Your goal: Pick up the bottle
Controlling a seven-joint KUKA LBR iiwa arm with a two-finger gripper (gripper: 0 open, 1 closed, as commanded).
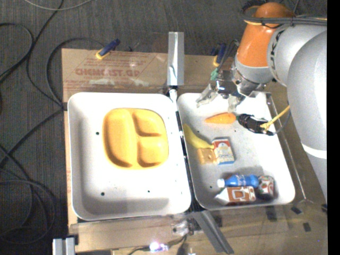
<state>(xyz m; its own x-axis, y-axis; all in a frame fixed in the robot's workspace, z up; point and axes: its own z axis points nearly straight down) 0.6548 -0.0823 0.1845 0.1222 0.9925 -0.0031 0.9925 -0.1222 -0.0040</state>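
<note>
Two white bins sit side by side on the counter. The left bin [85,195] carries a yellow divided tray [136,137] near its middle, with bare floor all round it. The right bin [281,158] is the crowded one. The bottle [240,181], white with a blue label, lies on its side near that bin's front edge, touching a brown and white carton [237,195] just in front of it, and a small red can [265,186] sits at its right end. A snack box [223,150] and a banana [192,137] lie mid-bin, and a carrot [220,118] lies toward the back edge. The jaws [212,92] hang over the right bin's back left corner, spread open and gripping nothing, well apart from the bottle. Open floor shows along the right bin's right wall.
</note>
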